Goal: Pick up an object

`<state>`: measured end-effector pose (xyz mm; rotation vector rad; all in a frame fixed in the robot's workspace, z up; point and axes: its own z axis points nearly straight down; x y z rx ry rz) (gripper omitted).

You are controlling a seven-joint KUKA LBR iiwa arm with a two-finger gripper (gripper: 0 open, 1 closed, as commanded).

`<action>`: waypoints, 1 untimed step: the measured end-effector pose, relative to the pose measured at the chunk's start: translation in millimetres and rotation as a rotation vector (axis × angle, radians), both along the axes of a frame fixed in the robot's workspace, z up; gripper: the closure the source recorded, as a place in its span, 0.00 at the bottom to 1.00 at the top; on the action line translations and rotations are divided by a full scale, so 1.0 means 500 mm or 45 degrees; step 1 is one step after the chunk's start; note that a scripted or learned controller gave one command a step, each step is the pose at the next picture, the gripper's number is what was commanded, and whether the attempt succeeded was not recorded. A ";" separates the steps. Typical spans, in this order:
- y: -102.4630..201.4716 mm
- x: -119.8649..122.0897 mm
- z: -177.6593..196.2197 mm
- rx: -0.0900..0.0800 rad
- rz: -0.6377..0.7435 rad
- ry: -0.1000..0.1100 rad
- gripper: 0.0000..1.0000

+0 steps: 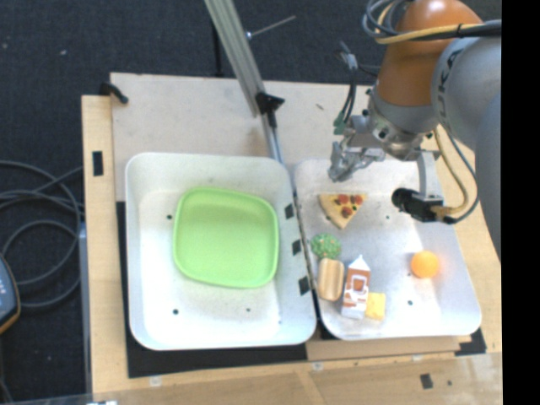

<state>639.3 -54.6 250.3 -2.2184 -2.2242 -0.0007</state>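
Observation:
My gripper (340,170) hangs over the far left part of the right bin (439,306), just beyond a pizza slice toy (341,208). Nothing shows between its fingers. Below the slice lie a green broccoli piece (326,245), a tan bread roll (330,278), a small white and red carton (356,286) and a yellow block (375,306). An orange ball (425,265) rests nearer the bin's right side. The left bin (152,310) holds a green square plate (226,236).
A slanted metal rail (240,57) runs from the top down to the gap between the bins. A black fitting (418,203) with cabling sits over the right bin's far right. Cables lie on the dark floor at left.

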 end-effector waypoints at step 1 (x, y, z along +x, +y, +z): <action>0.120 -0.016 0.007 -0.001 0.002 -0.001 1.00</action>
